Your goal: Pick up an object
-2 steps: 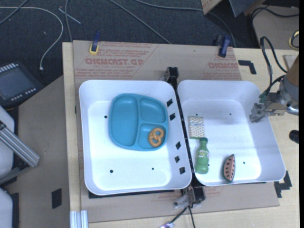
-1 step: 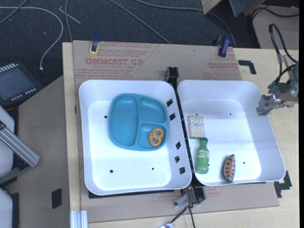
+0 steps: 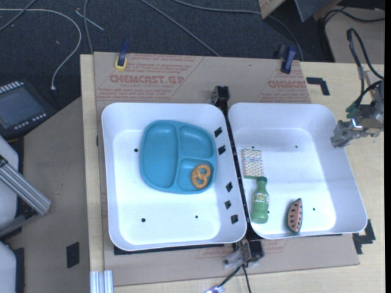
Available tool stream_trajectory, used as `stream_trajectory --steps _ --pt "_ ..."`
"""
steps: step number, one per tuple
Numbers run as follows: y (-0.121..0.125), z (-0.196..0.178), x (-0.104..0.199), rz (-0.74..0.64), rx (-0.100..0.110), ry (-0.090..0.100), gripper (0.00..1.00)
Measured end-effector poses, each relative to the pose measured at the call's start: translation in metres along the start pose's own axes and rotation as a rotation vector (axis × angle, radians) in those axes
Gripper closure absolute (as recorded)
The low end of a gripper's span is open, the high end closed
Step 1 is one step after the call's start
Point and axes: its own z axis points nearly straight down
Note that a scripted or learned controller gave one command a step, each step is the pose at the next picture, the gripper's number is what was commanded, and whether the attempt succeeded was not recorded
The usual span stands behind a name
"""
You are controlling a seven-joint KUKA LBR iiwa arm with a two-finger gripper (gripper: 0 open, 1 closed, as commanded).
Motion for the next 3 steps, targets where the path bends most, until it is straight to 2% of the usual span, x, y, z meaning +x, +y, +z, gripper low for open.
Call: stream_trajectory --steps 1,3 --pt "0.023 -0.004 0.060 -0.007 0.000 0.003 1.00" --pt "0.063 -0.010 0.152 -0.005 0.001 0.003 1.00"
